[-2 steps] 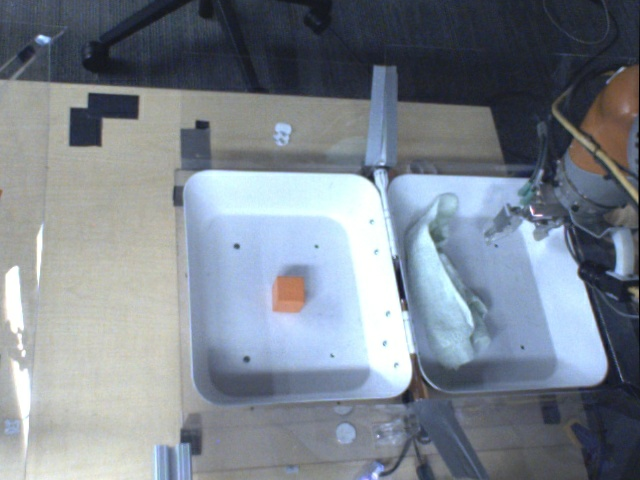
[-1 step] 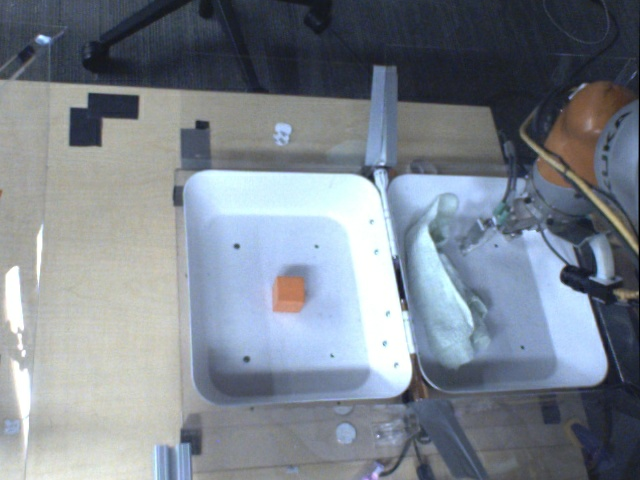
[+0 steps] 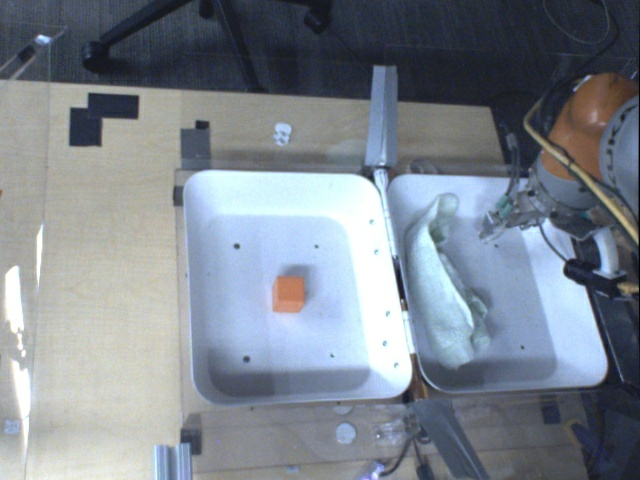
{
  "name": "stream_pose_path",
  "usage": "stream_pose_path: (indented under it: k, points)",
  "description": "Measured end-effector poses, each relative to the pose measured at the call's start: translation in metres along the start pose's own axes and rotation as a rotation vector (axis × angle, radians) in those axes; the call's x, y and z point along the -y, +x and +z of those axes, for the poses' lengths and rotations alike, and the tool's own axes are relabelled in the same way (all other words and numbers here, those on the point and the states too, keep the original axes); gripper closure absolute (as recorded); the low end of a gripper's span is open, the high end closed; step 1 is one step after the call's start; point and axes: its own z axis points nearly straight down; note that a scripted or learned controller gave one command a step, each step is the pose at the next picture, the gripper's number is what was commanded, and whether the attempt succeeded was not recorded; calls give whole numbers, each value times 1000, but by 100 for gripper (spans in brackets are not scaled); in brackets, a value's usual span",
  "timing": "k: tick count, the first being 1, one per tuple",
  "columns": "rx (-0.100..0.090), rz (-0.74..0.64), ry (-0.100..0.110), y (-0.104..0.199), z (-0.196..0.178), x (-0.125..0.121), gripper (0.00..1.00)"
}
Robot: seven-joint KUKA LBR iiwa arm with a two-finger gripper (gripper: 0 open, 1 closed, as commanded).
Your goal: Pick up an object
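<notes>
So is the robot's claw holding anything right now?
No. The gripper hangs over the right bin, beside the white cloth, nothing between its fingers. The orange block lies untouched.

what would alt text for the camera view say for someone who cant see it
Seen from above, a gripper on a grey and orange arm hovers over the right white bin, beside a crumpled pale cloth lying along that bin's left side. The left white bin holds a small orange cube near its middle.
</notes>
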Motion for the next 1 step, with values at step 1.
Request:
stream_pose_path:
  k: [1]
  points:
    - [-5,-21,9,53,-84,-51,100]
